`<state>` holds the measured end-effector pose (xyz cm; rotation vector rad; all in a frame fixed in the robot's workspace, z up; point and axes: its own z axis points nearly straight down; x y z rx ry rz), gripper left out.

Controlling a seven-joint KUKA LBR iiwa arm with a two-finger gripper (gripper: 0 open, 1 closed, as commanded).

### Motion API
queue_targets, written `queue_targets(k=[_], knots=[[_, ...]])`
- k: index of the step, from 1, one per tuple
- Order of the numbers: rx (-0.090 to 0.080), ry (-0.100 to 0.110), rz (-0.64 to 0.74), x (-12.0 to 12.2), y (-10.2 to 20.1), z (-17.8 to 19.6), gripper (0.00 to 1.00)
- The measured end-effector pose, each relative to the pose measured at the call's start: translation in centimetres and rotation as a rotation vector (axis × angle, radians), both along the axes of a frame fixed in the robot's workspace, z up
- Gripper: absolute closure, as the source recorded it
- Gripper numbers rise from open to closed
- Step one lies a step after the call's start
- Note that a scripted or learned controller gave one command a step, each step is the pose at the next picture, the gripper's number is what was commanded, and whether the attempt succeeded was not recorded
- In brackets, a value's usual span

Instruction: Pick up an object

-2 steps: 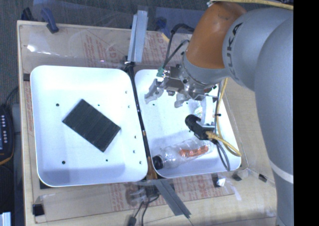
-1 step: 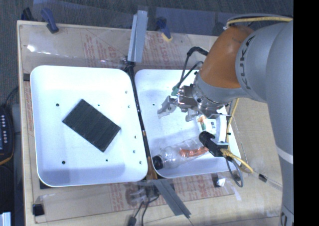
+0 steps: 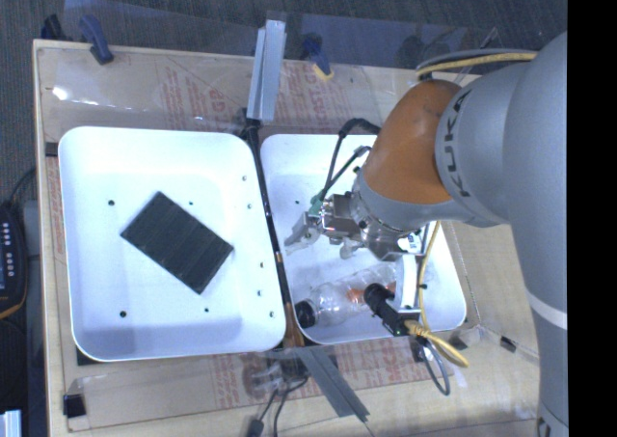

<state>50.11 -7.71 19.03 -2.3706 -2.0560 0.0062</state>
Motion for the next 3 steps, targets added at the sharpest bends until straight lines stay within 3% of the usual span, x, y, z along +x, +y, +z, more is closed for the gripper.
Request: queue_targets(k=[1, 2, 3], knots=[[-0.001, -0.001, -0.023, 2.7, -9.9, -5.9, 0.0], [0.002, -0.002, 0.081, -1.5, -12.0, -3.8, 0.0], [0.007, -0.024, 0.179, 0.0, -11.8, -6.4, 0.0]])
